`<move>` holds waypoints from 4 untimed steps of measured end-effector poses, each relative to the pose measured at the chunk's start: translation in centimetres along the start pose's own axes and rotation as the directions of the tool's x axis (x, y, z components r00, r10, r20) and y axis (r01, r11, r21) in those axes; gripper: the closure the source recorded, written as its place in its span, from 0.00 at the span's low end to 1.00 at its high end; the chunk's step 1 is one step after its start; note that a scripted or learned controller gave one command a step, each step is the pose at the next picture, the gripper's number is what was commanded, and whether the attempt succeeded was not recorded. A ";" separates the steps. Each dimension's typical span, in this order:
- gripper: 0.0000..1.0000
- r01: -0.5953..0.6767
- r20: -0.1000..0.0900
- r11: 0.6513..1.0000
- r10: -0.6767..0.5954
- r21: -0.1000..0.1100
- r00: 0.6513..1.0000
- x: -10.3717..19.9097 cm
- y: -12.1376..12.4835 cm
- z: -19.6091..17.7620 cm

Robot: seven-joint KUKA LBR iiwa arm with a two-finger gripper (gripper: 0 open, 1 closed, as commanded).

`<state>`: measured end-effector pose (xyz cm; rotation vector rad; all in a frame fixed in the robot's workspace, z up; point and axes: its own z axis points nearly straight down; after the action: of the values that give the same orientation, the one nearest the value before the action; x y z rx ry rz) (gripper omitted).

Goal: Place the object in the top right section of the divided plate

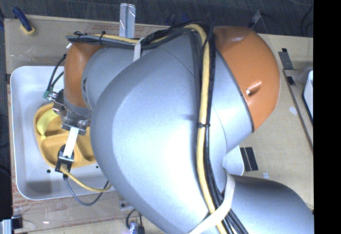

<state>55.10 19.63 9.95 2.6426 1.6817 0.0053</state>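
Observation:
A yellow divided plate (47,130) lies in the left white bin (24,121); its left rim and lower part show. The big grey arm covers most of the view and hides the rest of the plate. The wrist with its orange band (74,75) hangs right over the plate. The gripper itself is hidden under the wrist, and I cannot see any object held or lying on the plate.
The arm's grey body (160,131) and orange joint (250,81) hide the right bin. A metal post (127,18) stands at the bench's back edge. A blue-and-yellow tool (23,19) lies at the far left corner.

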 end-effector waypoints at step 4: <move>1.00 0.060 0.001 0.998 -0.060 0.013 0.998 1.7 -1.4 -14.9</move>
<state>54.41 21.85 24.79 2.5992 1.7658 -0.0070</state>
